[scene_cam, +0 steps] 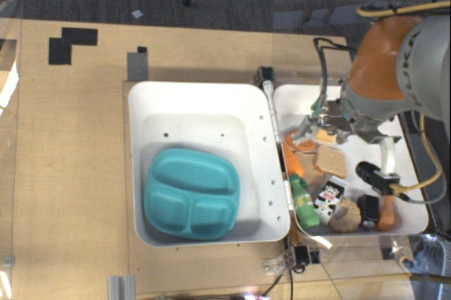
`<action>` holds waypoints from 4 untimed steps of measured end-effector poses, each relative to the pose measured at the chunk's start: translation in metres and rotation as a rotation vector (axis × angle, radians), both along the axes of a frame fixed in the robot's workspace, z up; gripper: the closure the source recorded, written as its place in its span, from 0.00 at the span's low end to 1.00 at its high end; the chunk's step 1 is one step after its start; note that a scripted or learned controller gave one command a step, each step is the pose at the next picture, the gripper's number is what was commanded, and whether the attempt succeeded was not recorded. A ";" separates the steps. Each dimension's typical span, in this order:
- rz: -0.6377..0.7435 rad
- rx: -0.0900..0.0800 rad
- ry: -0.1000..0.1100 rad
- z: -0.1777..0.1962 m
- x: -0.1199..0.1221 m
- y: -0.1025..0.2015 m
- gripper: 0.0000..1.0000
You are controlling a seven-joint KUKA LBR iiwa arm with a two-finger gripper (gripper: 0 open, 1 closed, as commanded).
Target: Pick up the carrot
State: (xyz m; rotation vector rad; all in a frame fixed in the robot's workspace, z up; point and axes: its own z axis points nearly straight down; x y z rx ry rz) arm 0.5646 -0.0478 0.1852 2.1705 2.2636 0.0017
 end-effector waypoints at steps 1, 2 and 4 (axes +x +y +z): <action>-0.283 0.006 0.006 -0.001 -0.035 0.067 0.00; -0.084 -0.001 0.002 0.007 -0.072 -0.034 0.00; -0.027 0.002 -0.008 -0.097 0.068 -0.076 0.00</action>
